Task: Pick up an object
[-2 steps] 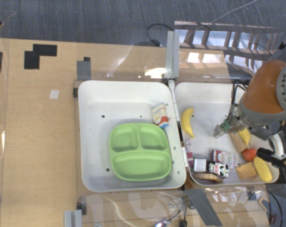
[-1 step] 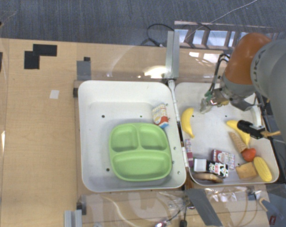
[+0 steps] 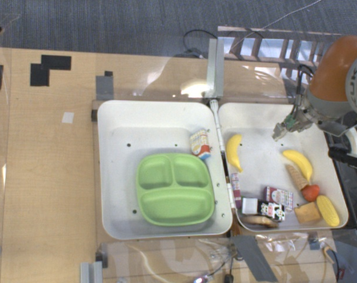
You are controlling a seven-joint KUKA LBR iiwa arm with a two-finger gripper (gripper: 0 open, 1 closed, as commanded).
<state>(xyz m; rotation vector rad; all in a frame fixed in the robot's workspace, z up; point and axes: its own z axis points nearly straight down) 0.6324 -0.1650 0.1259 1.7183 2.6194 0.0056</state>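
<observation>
My gripper (image 3: 286, 127) hangs over the far right part of the right bin (image 3: 258, 114), above bare white floor. It is apart from every object, and nothing shows in its grasp. A yellow banana (image 3: 233, 151) lies to its left by the divider. A second banana (image 3: 299, 163) lies just in front of it, beside a tan cone (image 3: 296, 177). Along the near side sit a red tomato (image 3: 310, 192), a corn cob (image 3: 327, 210), a tan block (image 3: 307, 213), a red-and-white carton (image 3: 278, 197) and a black-and-white box (image 3: 268, 209).
The left bin (image 3: 116, 158) holds a green divided plate (image 3: 175, 188) and a small printed carton (image 3: 200, 144) near the divider. A metal post (image 3: 216, 69) stands between the bins at the back. The grey and orange arm (image 3: 337, 78) fills the far right.
</observation>
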